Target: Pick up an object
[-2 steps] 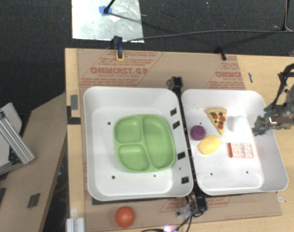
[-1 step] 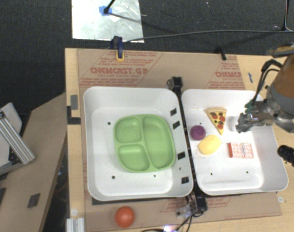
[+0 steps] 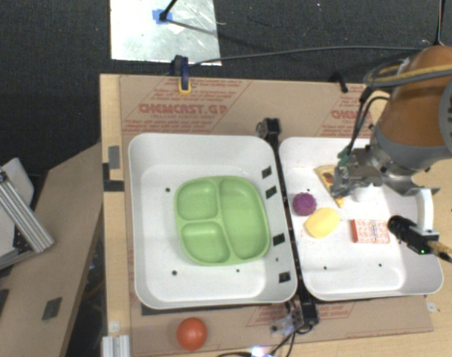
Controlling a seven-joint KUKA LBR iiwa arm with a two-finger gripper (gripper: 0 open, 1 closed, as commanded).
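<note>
Several candidates in the right bin (image 3: pixel 315 277): purple ball (image 3: pixel 305 203), yellow lemon (image 3: pixel 323 222), red-and-white packet (image 3: pixel 370 231), and a flat yellowish card (image 3: pixel 328 177) at the gripper (image 3: pixel 346 187). Cannot tell how the gripper stands, or whether anything is held. Best to descend squarely over one item, clear of neighbours touching each other, then lift slowly. Green tray (image 3: pixel 221 219) in the left bin (image 3: pixel 156 162).

Even, fairly bright light falls from overhead; the two white bins (image 3: pixel 211 155) left of and beneath the gripper (image 3: pixel 345 188) are close to washed out, their rims nearly lost; far up and left of the gripper a foil sheet (image 3: pixel 164 21) gives dull glare against the black backdrop (image 3: pixel 47 50); shadows are soft and short; the whole view is slightly grainy, small details smeared.
</note>
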